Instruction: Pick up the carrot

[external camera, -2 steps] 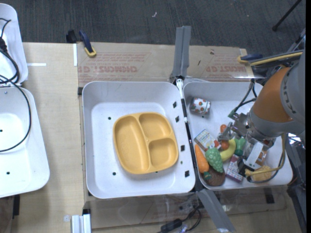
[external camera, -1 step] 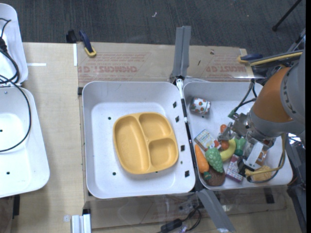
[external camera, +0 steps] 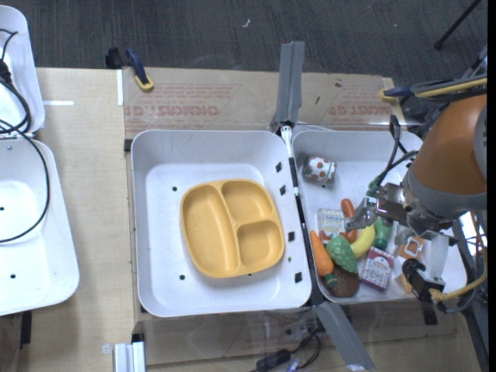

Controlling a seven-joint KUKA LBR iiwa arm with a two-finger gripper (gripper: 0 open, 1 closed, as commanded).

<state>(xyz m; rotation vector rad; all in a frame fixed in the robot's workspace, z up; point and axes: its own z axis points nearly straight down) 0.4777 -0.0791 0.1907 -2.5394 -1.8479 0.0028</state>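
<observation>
Dark carpet floor (external camera: 232,14) behind cardboard-topped bench (external camera: 201,99).

The cardboard sheet (external camera: 232,99) bears red print, upside down, seemingly "CHEMCO17.GP".

We take the carrot (external camera: 320,254) as our landmark, lying against the right bin's (external camera: 353,152) left wall. Just right of it a green toy (external camera: 342,252) touches it, with a banana (external camera: 363,240) and a pink carton (external camera: 377,270) crowding beyond. Below it sits a brown item (external camera: 343,283). Above it we see bare floor up to a patterned can (external camera: 318,170). The arm (external camera: 453,157) overhangs the far right.
</observation>
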